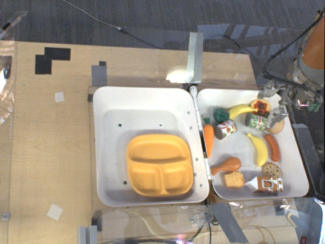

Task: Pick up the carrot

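Two white bins on a table [51,151], yellow divided plate [160,164] in the left bin [109,105].
Carrot [208,139] lying against the right bin's [299,182] left wall; end effector [277,108] over the far right corner, grip state impossible to tell.

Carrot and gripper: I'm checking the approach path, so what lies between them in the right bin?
In the camera view, between the carrot and the gripper lie a small can, a green vegetable and a curved banana.
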Robot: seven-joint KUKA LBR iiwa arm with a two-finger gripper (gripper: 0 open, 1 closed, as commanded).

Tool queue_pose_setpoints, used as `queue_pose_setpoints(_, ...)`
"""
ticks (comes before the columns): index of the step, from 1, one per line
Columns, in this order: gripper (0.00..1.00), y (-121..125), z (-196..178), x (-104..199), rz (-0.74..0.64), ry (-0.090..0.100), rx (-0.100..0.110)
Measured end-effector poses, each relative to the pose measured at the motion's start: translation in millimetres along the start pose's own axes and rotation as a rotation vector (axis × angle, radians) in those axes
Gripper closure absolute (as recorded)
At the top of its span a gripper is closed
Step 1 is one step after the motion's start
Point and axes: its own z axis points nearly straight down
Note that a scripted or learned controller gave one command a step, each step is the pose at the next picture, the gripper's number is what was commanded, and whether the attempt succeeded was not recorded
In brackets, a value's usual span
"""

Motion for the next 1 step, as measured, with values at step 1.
queue_pose_setpoints(1,0.00,-18.3,59.2,57.8,0.035,0.005,0.000)
